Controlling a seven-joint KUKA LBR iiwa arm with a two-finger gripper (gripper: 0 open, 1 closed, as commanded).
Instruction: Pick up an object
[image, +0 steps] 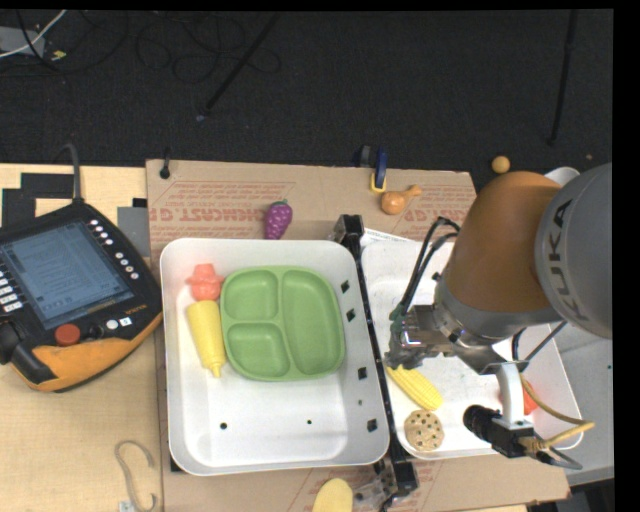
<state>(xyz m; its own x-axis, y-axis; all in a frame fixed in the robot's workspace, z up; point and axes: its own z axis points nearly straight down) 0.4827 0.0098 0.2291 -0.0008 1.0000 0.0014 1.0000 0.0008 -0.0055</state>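
Yellow corn (413, 385) in right bin (560, 385) | gripper (404, 345) above | jaws state unclear

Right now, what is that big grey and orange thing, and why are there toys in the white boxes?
That big thing is a robot arm. A computer program moves it, and its job is to pick up a toy. The picture comes from one camera above the bench, looking down. The arm's gripper is low in the right bin, just above a toy corn cob. I cannot tell whether it holds anything. A cookie lies near the corn. The left bin holds a green plate with sections, a yellow bottle and a pink toy. A purple grape bunch lies on the cardboard behind.
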